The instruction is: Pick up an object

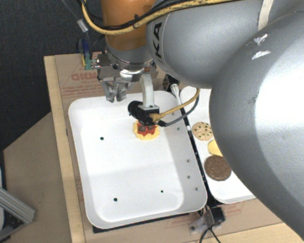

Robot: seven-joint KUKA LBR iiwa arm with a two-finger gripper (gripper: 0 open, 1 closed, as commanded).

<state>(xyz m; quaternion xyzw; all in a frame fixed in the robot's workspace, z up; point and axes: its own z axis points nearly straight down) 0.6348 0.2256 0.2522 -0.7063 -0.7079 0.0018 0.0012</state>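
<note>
A small yellow and red toy (146, 130) lies in the left white bin (92, 167), in its far right part. My gripper (116, 95) hangs over the far rim of that bin, up and to the left of the toy and apart from it. Nothing shows in its grasp. The grey arm with its orange band covers the upper right of the view.
The right bin (224, 194) holds a pale spotted cookie (201, 131), a yellow piece (215, 148) and a round brown disc (217, 167), partly under the arm. A cardboard sheet (63, 100) lies beneath the bins.
</note>
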